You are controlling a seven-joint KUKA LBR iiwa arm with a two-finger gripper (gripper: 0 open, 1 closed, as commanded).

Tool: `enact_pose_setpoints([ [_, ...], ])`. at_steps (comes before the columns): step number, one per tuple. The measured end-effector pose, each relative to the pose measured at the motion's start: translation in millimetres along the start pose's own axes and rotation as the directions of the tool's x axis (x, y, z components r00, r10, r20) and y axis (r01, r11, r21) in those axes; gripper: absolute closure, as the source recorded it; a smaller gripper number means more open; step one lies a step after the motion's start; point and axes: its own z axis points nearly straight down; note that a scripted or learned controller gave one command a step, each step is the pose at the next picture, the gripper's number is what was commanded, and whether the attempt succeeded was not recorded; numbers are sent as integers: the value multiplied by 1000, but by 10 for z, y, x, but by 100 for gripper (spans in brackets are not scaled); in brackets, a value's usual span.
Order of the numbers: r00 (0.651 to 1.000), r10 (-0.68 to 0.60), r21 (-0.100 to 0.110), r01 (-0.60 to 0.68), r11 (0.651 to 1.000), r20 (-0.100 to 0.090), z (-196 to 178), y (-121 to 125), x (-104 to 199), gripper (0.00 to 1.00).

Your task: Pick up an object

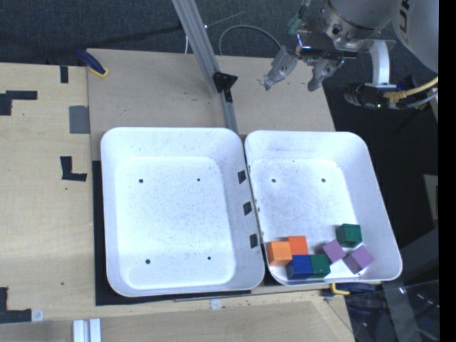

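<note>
Several small blocks lie in the near corner of the right bin (356, 164): two orange blocks (287, 249), a blue one (301, 265), two green ones (348, 234) and two purple ones (358, 258). My gripper (293, 78) hangs high above the bench beyond the far rim of the right bin. Its two fingers (278, 73) stand spread apart with nothing between them. It is far from the blocks.
The left bin (171, 148) sits beside the right one. A slanted metal pole (203, 45) rises behind the bins. A looped cable (246, 33) and a yellow-blue clip (94, 62) lie on the bench at the back.
</note>
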Motion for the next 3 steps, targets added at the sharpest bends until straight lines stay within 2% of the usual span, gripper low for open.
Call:
enact_pose_setpoints([
  [1,1000,8,-17,-8,1000,4,-784,184,-377,0],
  [2,1000,8,1,-8,1000,2,119,-25,-641,0],
  [3,1000,5,2,-5,1000,1,1878,-404,-177,0],
])
